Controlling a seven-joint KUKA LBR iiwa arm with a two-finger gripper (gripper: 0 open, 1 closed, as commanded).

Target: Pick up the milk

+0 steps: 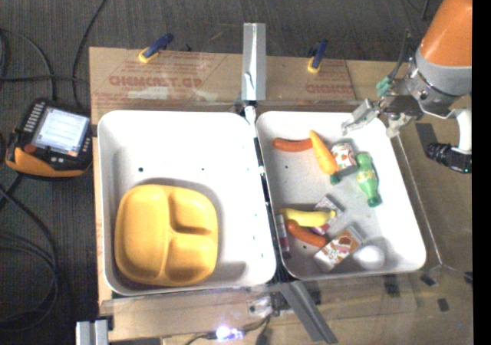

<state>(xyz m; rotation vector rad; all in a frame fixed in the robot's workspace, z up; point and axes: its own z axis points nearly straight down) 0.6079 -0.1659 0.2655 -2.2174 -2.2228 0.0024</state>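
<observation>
1. One milk carton lies on its side well below the pincer, in the near corner of the right bin, with a hot dog against it and a white ball just beside it.
2. The pincer hangs above the bin's far edge with nothing in it; I cannot tell whether it is spread or pressed together.
3. Between the two lie a green bottle and a carrot, so reaching the milk probably means passing over clutter.
4. The yellow tray sits far off in the left bin.

Yellow tray, white bins, green bottle, orange carrot, red-white milk carton.
</observation>
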